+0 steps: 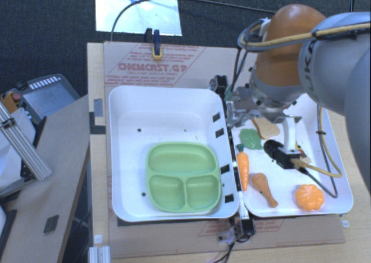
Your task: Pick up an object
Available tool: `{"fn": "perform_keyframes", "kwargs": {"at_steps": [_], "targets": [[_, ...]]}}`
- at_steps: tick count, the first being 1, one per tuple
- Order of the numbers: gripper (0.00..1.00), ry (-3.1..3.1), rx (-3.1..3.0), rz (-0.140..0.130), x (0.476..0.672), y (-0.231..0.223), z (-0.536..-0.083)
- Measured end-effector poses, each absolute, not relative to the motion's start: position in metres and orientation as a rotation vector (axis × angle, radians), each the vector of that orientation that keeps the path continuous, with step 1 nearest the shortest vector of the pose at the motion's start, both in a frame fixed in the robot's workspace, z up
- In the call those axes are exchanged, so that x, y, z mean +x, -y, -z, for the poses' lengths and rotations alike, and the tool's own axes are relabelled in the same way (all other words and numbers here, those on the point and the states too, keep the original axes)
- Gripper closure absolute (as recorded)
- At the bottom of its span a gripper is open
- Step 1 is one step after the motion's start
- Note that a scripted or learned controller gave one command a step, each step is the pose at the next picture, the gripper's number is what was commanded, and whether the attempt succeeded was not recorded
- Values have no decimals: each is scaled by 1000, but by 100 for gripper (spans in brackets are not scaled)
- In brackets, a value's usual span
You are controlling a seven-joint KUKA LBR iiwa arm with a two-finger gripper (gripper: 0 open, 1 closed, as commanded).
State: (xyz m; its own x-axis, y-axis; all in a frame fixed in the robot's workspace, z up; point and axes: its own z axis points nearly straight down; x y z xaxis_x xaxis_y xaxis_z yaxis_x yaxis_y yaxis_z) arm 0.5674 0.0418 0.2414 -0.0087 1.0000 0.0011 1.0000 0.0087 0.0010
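Orange carrot (243,169) lies just beside a toy drumstick (264,188)

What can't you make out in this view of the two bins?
1. Camera view: the far half of the right bin is hidden under the arm.
2. Camera view: the tan flat piece is partly covered by the arm, kind unclear.
3. Camera view: the green leafy piece is too small to identify.
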Motion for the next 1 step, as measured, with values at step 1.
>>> {"fn": "perform_keyframes", "kwargs": {"at_steps": [1], "targets": [[100, 2231, -2211, 3, 560, -95, -241]]}}
